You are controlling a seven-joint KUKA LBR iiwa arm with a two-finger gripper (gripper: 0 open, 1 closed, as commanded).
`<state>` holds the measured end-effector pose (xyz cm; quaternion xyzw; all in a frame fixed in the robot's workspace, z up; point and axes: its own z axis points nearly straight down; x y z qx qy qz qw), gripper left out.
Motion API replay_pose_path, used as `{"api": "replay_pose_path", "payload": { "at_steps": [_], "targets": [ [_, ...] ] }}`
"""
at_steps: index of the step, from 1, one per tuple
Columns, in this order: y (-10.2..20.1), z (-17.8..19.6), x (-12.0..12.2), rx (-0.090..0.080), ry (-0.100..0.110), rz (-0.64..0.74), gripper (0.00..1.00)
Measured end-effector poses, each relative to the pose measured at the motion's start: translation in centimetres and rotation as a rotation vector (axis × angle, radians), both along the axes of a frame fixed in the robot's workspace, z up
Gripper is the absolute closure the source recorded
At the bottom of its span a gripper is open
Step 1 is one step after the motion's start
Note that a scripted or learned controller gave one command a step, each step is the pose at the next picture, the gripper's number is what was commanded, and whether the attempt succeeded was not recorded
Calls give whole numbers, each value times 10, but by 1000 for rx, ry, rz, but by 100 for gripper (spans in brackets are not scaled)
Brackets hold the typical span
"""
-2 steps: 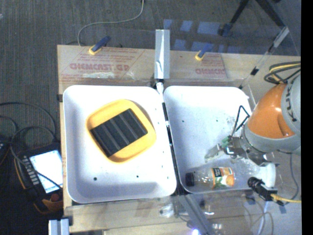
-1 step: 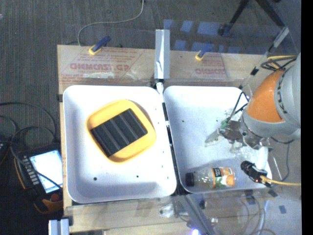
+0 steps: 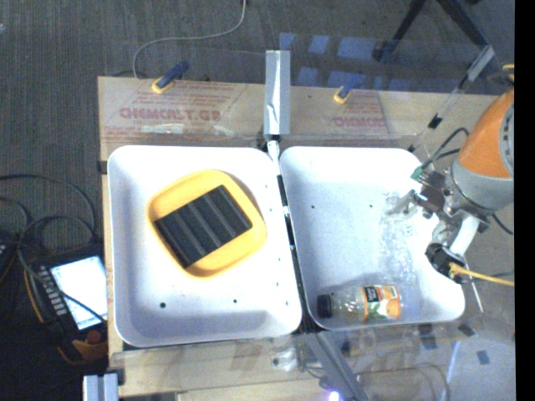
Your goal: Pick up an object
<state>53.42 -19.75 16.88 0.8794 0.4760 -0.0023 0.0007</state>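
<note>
Two shallow white bins sit side by side on the bench. The left bin (image 3: pixel 134 307) holds one thing: a yellow tray-like object (image 3: pixel 209 222) with rounded corners and a dark ribbed panel set into its top, lying tilted in the upper middle of the bin. The right bin (image 3: pixel 334 190) also holds one thing: a small clear bottle (image 3: pixel 361 302) with an orange label and a dark cap, lying on its side near the front wall, cap pointing left. A patch of glare or clear film runs down the floor of that bin above the bottle. At the right rim of the right bin hangs the gripper (image 3: pixel 435 215), below the arm's orange band (image 3: pixel 489 140). Whether its claw is open or closed cannot be told from this angle; nothing is visible between its fingers. It is apart from the bottle, above and to its right.
</note>
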Motion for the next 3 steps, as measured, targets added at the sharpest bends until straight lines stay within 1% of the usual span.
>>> {"api": "replay_pose_path", "payload": {
  "at_steps": [1,2,3],
  "targets": [
    [-10,69,5,0,-1,64,0],
    [48,-51,-42,5,2,-149,0],
    [-7,51,-51,-1,-1,-402,0]
  ]
}}
